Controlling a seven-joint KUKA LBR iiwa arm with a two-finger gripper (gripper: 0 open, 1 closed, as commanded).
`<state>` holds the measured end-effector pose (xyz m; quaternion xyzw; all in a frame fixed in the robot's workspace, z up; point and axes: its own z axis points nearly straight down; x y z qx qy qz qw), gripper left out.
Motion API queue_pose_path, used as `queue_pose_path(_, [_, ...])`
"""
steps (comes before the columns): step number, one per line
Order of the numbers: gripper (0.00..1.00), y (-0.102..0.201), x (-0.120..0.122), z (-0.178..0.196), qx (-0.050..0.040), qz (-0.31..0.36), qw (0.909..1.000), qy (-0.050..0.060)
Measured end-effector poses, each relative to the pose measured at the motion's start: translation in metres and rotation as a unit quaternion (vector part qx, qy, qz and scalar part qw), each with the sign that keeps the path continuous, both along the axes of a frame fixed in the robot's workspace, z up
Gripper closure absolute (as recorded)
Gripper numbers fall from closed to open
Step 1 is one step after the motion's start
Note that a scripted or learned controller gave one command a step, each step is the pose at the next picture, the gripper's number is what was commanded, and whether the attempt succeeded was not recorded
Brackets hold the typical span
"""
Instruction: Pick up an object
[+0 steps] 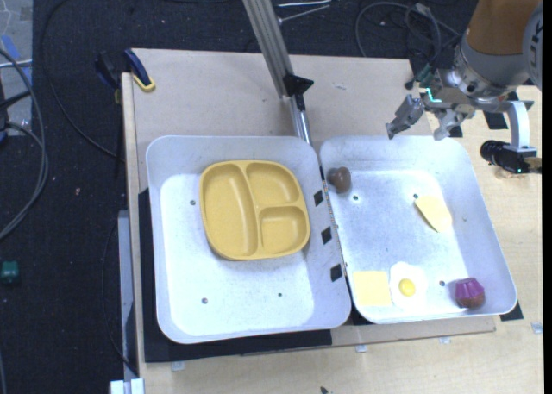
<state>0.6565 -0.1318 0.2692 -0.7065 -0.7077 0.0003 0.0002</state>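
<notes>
Pincer [424,118] hangs above the far rim of the right bin [483,211], fingers spread w/ nothing between them. In that bin: brown lump [340,178] at the far left corner, yellow wedge [433,212] mid-bin, yellow square [373,288], fried egg [407,284], purple piece [469,292], maybe a grape, along the near edge. Left bin [172,237] holds a yellow divided plate [255,209].

The grey arm reaches in from the right, its tool [424,122] angled down-left, fingers spread, holding nothing.
</notes>
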Motion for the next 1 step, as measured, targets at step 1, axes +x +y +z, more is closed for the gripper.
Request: queue_pose_path(1, [0.0,0.0,0.0002,0.0005,-0.0001,0.0,1.0,0.0])
